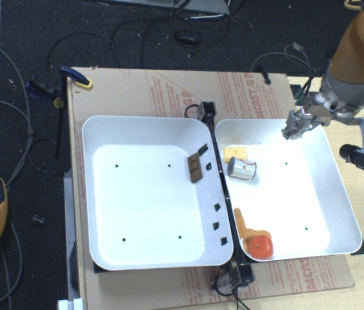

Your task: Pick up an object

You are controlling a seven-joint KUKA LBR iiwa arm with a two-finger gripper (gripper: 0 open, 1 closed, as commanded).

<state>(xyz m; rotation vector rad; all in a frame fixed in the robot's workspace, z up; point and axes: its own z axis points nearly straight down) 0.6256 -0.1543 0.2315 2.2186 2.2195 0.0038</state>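
Note:
My gripper (pixel 293 130) hangs over the far right corner of the right bin (pixel 311 192), with nothing seen between its fingers. In that bin a yellow block (pixel 235 152) lies near the left wall, and a small grey cylinder (pixel 241 168) rests just in front of it. A red-orange tomato-like object (pixel 259 245) with an orange piece (pixel 246 229) beside it sits in the near left corner. A brown rectangular piece (pixel 195 168) lies at the right side of the left bin (pixel 143 192). All of these are well to the left of the gripper.
The two bins meet at a black divider (pixel 219 173) with clips. Cardboard (pixel 169 89) lies under the bins. Cables and a blue-yellow clamp (pixel 75 77) lie beyond the far left corner. A black knob (pixel 356 155) sticks out at the right.

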